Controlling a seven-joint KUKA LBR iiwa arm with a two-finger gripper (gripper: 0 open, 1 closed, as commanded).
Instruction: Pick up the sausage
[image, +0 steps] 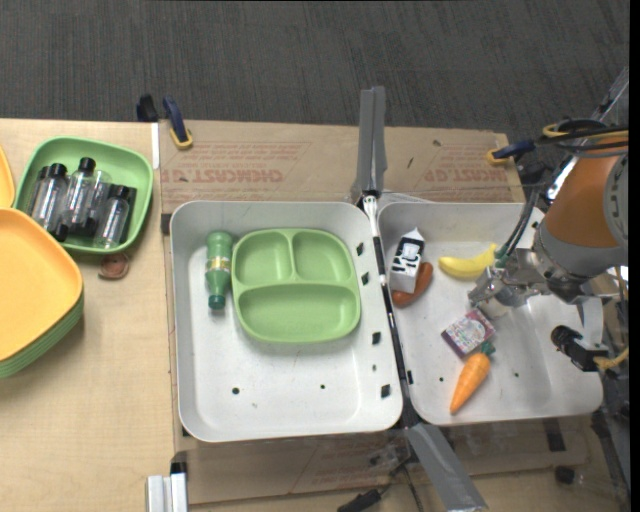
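On a counter, the right bin holds a brown sausage near its left wall, partly tucked under a small carton, with a banana, packet and carrot nearby. The gripper hovers right of the sausage, beside the banana; whether its jaws are spread cannot be told. A descent here would likely catch banana or packet, and the carton may block a clean grip.
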